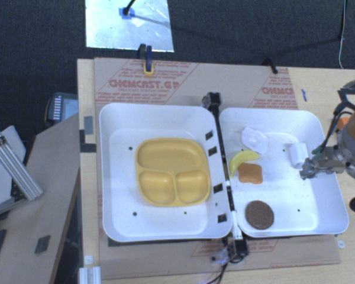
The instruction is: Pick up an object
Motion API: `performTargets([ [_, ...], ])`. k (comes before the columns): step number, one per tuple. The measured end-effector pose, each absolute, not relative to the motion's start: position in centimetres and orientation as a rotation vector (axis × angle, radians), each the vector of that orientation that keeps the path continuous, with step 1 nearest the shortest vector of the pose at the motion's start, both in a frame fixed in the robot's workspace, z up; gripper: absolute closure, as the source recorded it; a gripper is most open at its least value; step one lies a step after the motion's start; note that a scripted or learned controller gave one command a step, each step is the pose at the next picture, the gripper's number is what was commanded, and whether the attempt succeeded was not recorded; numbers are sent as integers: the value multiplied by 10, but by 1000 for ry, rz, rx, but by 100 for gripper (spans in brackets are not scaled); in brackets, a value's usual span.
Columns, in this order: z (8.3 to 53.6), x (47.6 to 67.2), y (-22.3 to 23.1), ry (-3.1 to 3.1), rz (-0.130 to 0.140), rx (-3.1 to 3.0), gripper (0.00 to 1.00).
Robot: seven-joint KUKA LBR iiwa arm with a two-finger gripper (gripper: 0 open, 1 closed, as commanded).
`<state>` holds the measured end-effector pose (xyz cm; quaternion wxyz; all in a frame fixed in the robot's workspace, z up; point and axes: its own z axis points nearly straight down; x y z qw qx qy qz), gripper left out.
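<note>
We see two shallow white bins side by side on the bench. The left bin holds a yellow divided tray lying flat at its middle, with one long compartment toward the top of the frame and two smaller ones below it. The right bin holds the loose items: a crumpled white piece in its upper left part, a yellow banana-shaped object just below that, an orange-brown block touching or just beside the banana's lower edge, and a round dark brown disc well apart from them toward the lower left of the bin. A small white block sits near the bin's right side. The end effector reaches in from the right edge of the frame, low over the right bin, just below and right of that white block; we cannot tell how it stands or whether it touches anything.
</note>
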<state>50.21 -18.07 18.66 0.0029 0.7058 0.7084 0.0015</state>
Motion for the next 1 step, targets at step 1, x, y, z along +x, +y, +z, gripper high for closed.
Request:
performTargets([
  [1, 227, 504, -181, 2222, 5, 2212, 100],
])
